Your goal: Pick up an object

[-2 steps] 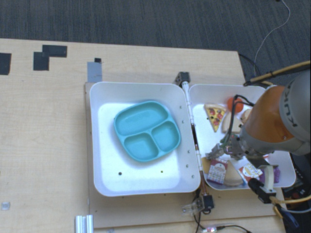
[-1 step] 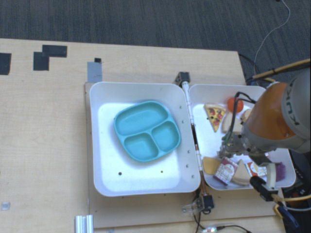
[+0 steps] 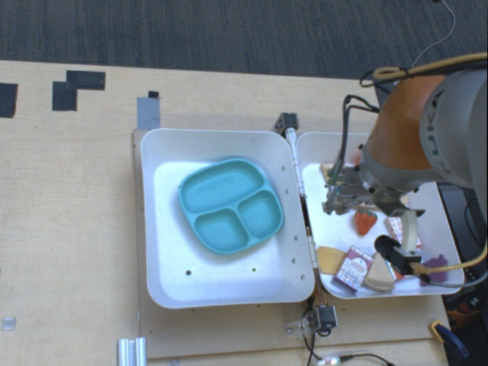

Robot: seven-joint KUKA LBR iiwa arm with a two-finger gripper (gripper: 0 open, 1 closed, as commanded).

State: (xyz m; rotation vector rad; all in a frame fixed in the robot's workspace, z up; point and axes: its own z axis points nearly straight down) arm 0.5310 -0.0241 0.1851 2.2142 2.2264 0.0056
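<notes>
Just short of the strawberry

Poised with the pincer [image 3: 347, 203] low inside the right bin [image 3: 314, 178]; wide or narrow, cannot tell from above. Closest to the red strawberry [image 3: 366, 221], lying just beside it toward the front. Probably calls for a small shift that way. Farther forward, the purple box [image 3: 352, 269].

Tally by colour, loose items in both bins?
Teal: 1, divided plate
Red: 1, strawberry-like piece
Yellow-tan: 2, wedge and slice
Pink: 1, small carton
Purple: 1, small piece
Red-white: 1, packet
Total: 7 visible; arm covers part of right bin.
</notes>
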